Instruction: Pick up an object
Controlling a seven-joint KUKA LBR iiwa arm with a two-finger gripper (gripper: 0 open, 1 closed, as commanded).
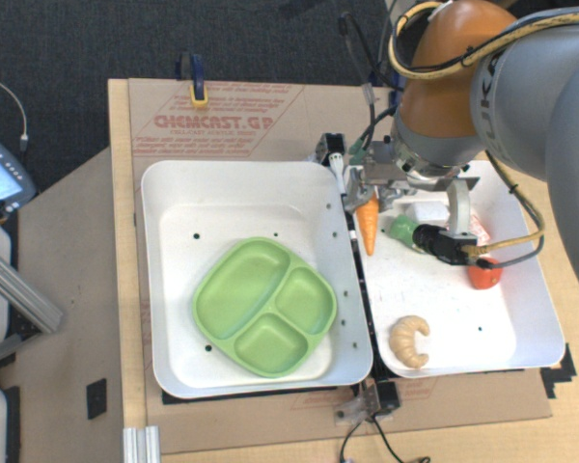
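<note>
My gripper (pixel 370 199) hangs over the left edge of the right bin (pixel 521 345), just beside the rim that divides the two bins. An orange carrot (pixel 367 228) points tip-down from between its fingers, its thick top pinched between them, so the gripper is shut on it. The carrot overlaps the dividing rim and looks lifted off the bin floor.
The right bin also holds a small green item (pixel 402 228), a red round fruit (pixel 483 276), a croissant (pixel 411 341) near the front and a white-and-red item (pixel 475 226) partly behind the arm. A green divided plate (pixel 263 305) lies in the left bin (pixel 174 258).
</note>
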